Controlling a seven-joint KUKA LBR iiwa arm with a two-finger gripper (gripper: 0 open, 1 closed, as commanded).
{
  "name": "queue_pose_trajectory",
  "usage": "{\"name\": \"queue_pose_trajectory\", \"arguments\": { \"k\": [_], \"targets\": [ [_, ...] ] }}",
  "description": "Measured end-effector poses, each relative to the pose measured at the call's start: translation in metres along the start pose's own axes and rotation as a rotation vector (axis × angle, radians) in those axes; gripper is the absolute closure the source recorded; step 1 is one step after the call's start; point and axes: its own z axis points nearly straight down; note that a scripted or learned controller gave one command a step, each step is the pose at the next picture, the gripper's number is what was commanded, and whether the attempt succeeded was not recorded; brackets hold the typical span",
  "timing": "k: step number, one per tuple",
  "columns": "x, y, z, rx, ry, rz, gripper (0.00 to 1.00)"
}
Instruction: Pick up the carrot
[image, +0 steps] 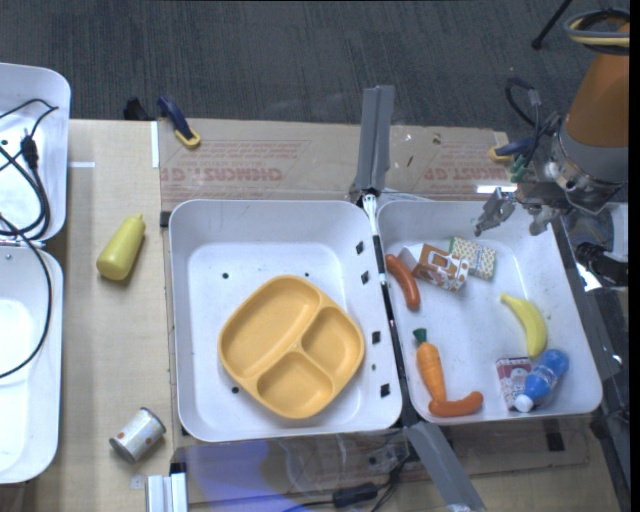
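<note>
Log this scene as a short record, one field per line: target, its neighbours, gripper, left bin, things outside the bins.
target: carrot, lying in the right bin, green top pointing away from the camera
neighbours: sausage at its tip; another sausage beyond; banana and bottle to the right
gripper: gripper above the right bin's far right corner, apart from the carrot, holding nothing
left bin: yellow divided plate
outside bins: mustard bottle, can

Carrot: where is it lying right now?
The carrot lies in the right bin, near its front left, green top pointing back, its tip by a sausage.
</note>
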Motion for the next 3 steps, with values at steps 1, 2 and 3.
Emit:
{"name": "queue_pose_trajectory", "arguments": {
  "k": [1, 2, 3],
  "targets": [
    [0.025, -0.091, 0.122, 0.001, 0.001, 0.028, 0.0],
    [0.038, -0.136, 0.144, -0.001, 0.001, -0.154, 0.0],
    [0.042, -0.14, 0.14, -0.012, -0.006, -0.23, 0.0]
  ]
}}
